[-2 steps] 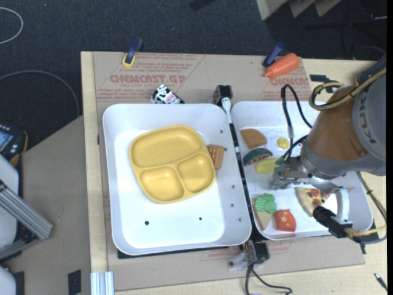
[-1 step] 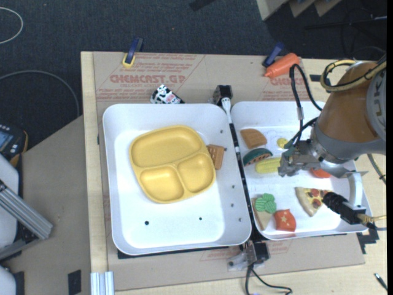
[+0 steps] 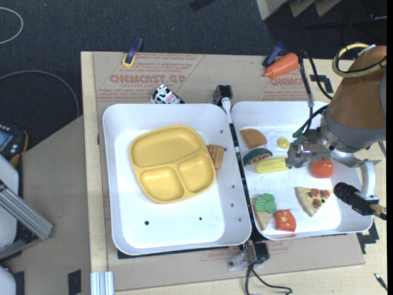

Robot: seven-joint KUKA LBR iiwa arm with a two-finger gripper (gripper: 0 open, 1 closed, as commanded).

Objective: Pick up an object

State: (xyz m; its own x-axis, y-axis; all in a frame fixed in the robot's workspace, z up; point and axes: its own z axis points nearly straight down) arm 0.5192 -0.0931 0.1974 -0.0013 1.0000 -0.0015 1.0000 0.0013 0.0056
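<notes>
Gripper (image 3: 296,154) is hovering beside the toy corn (image 3: 271,165) in the right bin (image 3: 350,226); grip state cannot be determined. Recommend centring over the corn, descending squarely.

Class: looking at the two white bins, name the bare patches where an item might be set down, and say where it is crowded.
Left bin: bare floor below the yellow divided plate, toward the near wall. Right bin: a small bare patch between the corn, broccoli and pizza slice. It is crowded around the claw, beside the corn and tomato.
</notes>
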